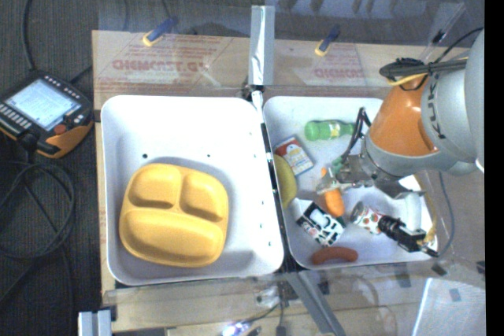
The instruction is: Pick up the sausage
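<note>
The gripper (340, 179) hovers by the carrot (335, 203); its grip state I cannot tell. Approach step: next, shift toward the sausage (334, 255) at the bin's (358, 108) near wall.

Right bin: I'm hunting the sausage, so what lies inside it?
Inside the right bin: sausage near the front edge, green bottle, carrot, banana. The arm covers the middle-right part.

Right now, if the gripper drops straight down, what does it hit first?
Most likely the small orange carrot-shaped toy, which lies right under the gripper in the right white bin. Depth is hard to judge from above. The reddish-brown sausage lies further toward the bin's near wall.
</note>
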`<state>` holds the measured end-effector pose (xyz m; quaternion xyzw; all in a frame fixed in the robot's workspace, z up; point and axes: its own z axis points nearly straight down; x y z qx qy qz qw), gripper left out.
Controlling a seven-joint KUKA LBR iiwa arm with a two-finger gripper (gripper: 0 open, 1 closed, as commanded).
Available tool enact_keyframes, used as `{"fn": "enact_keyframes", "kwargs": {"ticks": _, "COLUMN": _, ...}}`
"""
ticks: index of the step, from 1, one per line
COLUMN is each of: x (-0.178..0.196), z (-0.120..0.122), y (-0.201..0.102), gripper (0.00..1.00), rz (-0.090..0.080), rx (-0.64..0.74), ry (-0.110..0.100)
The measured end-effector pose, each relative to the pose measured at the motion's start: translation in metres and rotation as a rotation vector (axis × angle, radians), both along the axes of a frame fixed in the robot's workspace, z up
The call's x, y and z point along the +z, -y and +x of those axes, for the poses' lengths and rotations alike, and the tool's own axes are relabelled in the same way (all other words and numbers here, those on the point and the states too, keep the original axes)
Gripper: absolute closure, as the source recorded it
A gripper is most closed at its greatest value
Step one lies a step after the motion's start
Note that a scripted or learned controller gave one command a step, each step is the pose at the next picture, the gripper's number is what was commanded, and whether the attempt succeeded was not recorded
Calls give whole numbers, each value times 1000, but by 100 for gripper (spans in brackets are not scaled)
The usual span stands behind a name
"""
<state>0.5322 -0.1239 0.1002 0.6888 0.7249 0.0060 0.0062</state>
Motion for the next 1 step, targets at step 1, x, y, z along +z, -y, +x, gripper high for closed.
{"fn": "enact_keyframes", "kwargs": {"ticks": 1, "x": 83, "z": 11, "y": -47, "gripper": 100, "rz": -1, "rx": 142, "ry": -17}}
